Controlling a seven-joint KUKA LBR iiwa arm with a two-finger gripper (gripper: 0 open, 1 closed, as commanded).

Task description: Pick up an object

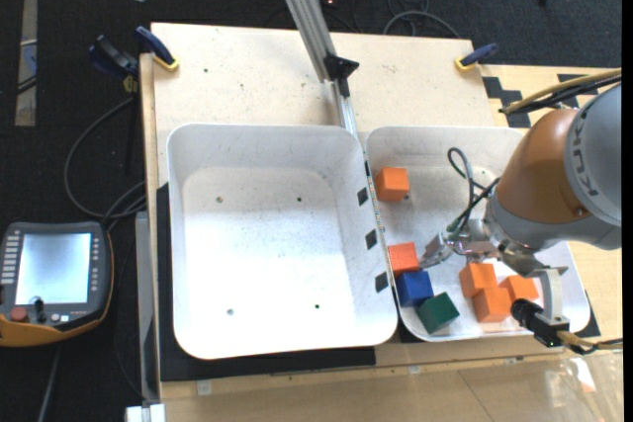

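One fixed camera looks down at a slant on the bench (257, 84) and both bins (262, 148).

Orange (394, 182), blue (413, 287), green blocks (437, 311) lie in right bin (425, 141).

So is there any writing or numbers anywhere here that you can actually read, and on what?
"KU": grey letters on the arm, cut off at the picture's edge; the rest can't be read.
Handheld screen left of the bench: lit, but too washed out to read; its buttons are too small.
Blocks and both bins: no text.
Black marks along the divider between the bins: plain patches, no letters.
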